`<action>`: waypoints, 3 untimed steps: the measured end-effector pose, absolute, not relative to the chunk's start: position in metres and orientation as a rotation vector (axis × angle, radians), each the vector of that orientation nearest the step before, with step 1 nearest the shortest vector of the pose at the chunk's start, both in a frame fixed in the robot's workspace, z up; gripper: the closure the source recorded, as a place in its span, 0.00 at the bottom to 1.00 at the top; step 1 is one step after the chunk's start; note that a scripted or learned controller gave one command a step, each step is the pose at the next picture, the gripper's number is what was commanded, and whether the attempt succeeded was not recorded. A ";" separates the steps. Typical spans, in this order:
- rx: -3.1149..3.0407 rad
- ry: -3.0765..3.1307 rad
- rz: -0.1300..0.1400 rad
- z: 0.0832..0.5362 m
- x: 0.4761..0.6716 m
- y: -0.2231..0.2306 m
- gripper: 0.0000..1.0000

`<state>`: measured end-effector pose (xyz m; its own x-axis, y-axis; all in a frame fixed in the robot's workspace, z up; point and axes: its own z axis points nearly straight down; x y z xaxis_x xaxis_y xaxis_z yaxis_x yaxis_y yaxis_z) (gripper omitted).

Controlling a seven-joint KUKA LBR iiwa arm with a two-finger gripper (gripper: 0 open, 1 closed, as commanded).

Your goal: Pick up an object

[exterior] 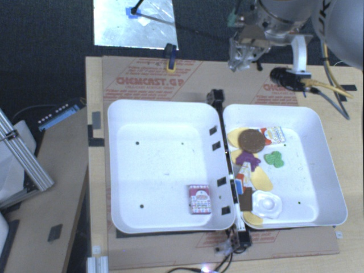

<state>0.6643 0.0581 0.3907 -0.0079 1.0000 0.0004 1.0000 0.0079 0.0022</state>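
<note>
Several small flat pieces, among them a brown round disc (251,140) and a green leaf-shaped piece (274,159), crowded the right white bin's (318,169) left edge, overlapping. The gripper (244,57) hung above the bench's far edge; whether it was open I couldn't tell. A grab there would probably slip or snag the divider.

Left bin (142,152) mostly open; right bin's (318,152) near-divider side looks crowded.

my arm (318,4) is cut off by the top and right edges. my end effector (243,58) is blurred, its fingers too small to read. the toys (253,169) overlap, hiding each other's edges. the card's (199,199) print is illegible.
</note>
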 end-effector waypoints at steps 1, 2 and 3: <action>2.212 2.233 0.001 0.364 0.668 0.117 1.00; 2.208 2.235 0.007 0.378 0.638 0.222 1.00; 2.208 2.225 0.029 0.534 0.600 0.220 1.00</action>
<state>0.6005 0.2201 0.5345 -0.0081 0.9999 0.0079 0.9998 0.0079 0.0179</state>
